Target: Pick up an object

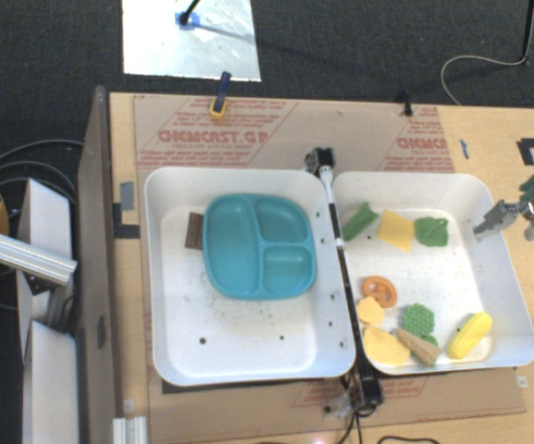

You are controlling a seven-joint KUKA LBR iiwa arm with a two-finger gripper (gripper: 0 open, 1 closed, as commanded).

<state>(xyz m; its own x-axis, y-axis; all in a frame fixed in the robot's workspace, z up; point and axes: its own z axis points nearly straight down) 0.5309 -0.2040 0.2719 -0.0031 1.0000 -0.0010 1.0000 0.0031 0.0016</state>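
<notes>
Gripper (pixel 524 213) sits at the right edge of the camera view — arm behind it cut off, finger state too small and blurred to read. Brown block (pixel 194 231) partly tucked behind the teal plate (pixel 259 246). Tan wedge (pixel 419 346) overlaps the yellow pieces (pixel 383 344) — their outlines hidden underneath. Printed text on the cardboard (pixel 213 137) too faint to read fully.
</notes>
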